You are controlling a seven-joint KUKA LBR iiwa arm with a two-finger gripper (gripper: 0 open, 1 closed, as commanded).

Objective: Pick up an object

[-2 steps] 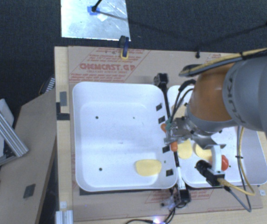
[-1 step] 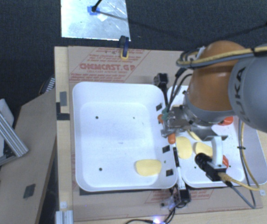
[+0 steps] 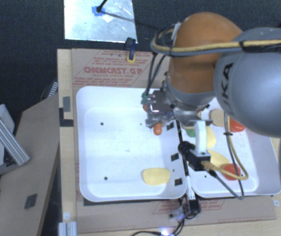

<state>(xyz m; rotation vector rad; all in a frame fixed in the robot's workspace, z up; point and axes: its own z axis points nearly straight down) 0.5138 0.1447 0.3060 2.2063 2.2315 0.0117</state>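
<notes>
Camera view shows the end effector (image 3: pixel 156 113) low over the right edge of the left bin (image 3: pixel 96 181), close to the divide between the two bins, with a small orange-red object (image 3: pixel 157 129) showing just below its dark metal parts. Whether that object sits between the fingers or merely lies on the bin floor beneath them I cannot tell, and I cannot tell either whether the end effector is released or clenched, since the bulky orange wrist and grey arm cover most of it. As a judgement, the pick looks to be at the grasp stage, with no lift yet evident. A flat yellow piece (image 3: pixel 155 176) lies untouched near the left bin's front edge. The right bin (image 3: pixel 263 186) holds several things, among them a yellow piece (image 3: pixel 218 159), a green bit (image 3: pixel 190 131) and a red-orange one (image 3: pixel 236 126), all partly hidden by arm and cables.
</notes>
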